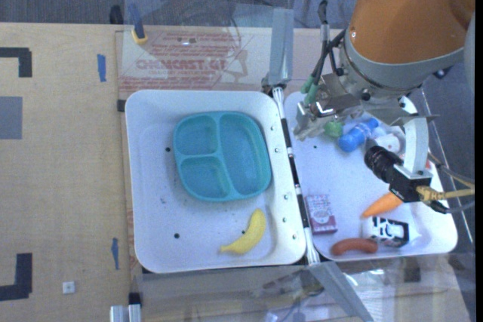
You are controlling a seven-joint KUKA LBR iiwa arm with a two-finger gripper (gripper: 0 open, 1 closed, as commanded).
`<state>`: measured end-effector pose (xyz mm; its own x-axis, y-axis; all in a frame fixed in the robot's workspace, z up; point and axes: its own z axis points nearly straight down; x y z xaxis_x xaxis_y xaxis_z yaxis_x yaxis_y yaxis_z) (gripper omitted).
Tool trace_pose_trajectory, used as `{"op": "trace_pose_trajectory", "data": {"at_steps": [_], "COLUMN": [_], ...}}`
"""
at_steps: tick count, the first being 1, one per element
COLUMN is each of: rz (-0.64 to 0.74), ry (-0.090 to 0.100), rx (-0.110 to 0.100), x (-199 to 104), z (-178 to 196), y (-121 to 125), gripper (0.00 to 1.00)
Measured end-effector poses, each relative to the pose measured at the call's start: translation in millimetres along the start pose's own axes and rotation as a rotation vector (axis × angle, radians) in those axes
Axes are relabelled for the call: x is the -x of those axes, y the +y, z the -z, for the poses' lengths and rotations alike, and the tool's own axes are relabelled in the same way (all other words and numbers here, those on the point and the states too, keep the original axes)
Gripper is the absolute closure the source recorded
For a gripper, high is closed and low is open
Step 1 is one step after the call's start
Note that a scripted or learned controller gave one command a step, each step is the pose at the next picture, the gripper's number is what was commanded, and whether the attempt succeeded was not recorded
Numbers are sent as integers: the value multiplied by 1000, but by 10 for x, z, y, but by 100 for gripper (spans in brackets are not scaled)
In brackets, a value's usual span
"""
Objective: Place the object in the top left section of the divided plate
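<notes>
A blue divided plate (223, 156) sits near the middle of the left bin (143, 185), all three sections bare and open from above, with a yellow banana (246, 233) lying just below it near the bin's front wall. White floor runs free along the plate's left and top sides. The right bin (343, 185) is crowded: the arm's wrist and pincer (323, 111) hang over its upper part beside green and blue pieces (349, 134), while a red box (321, 211), carrot (382, 204) and sausage (353, 246) line the front.
</notes>
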<state>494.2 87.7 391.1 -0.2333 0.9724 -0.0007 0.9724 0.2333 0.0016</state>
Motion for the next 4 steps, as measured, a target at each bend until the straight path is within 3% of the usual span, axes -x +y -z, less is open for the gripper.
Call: {"op": "trace_pose_trajectory", "data": {"at_steps": [1, 2, 3, 4], "rz": [-84, -81, 195, 261], "ry": [1, 0, 2, 0], "rx": [-3, -1, -4, 0], "x": [142, 128, -834, -266], "z": [-2074, -591, -1642, -413], "y": [-114, -175, 40, -77], "gripper": [100, 100, 100, 100]}}
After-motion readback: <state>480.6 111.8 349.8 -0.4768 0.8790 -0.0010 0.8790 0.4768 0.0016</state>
